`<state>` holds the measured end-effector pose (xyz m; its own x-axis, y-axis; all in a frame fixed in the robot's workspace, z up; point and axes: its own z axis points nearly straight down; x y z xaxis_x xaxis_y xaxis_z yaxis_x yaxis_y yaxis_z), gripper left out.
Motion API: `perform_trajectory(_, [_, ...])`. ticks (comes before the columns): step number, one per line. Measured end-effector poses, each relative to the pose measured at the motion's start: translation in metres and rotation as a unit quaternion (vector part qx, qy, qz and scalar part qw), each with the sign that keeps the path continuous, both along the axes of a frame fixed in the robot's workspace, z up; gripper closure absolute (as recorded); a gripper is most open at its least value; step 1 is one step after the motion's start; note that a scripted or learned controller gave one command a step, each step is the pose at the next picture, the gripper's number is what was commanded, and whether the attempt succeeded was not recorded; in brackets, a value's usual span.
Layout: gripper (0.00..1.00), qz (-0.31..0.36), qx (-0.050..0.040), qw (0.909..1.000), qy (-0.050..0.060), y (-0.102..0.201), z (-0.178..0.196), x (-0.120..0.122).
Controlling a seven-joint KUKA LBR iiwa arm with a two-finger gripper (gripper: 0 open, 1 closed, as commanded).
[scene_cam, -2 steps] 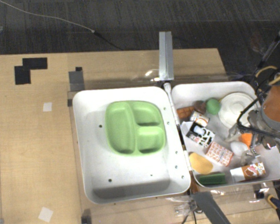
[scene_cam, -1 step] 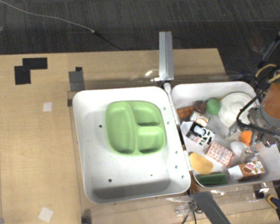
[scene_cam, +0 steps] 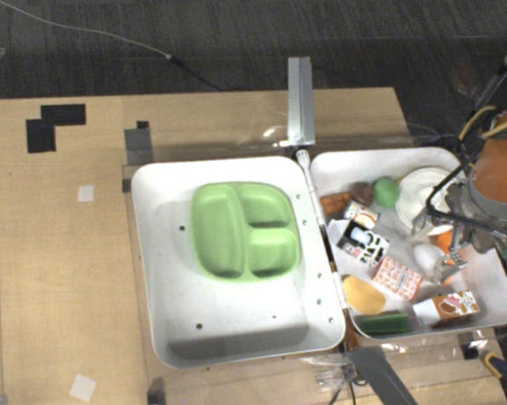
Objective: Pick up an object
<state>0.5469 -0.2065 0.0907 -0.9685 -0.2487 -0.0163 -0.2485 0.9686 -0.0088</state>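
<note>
Tool point(scene_cam: 451, 246) low in right bin point(scene_cam: 501, 308), near its right wall, among small items; finger state cannot be told | white object point(scene_cam: 426, 257) just beside tool | green ball point(scene_cam: 386, 191), yellow piece point(scene_cam: 364, 294), patterned packet point(scene_cam: 395, 279) spread leftward | green divided tray point(scene_cam: 243, 229) in left bin point(scene_cam: 167, 275) | tabletop point(scene_cam: 58, 285) beneath.

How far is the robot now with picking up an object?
Done: the arm is over the right bin, with the gripper low among the items by the white object. In hand: nothing can be seen between its fingers, so no grasp is confirmed. Left: grasp one item, perhaps the small orange piece beside it, and lift it. The green tray lies in the left bin.
</note>
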Motion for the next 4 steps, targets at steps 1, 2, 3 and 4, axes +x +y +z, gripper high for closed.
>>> perform_trajectory(1, [0.00, -0.047, 0.0017, 0.9989, -0.003, 0.002, 0.000, -0.020])
perform_trajectory(2, [1.00, -0.045, 0.0020, 0.9990, -0.007, 0.003, 0.011, -0.016])
perform_trajectory(3, [1.00, 0.032, 0.0023, 0.9995, 0.007, 0.001, 0.056, -0.023])
perform_trajectory(4, [1.00, 0.175, 0.0007, 0.9846, 0.006, 0.002, 0.066, 0.006])
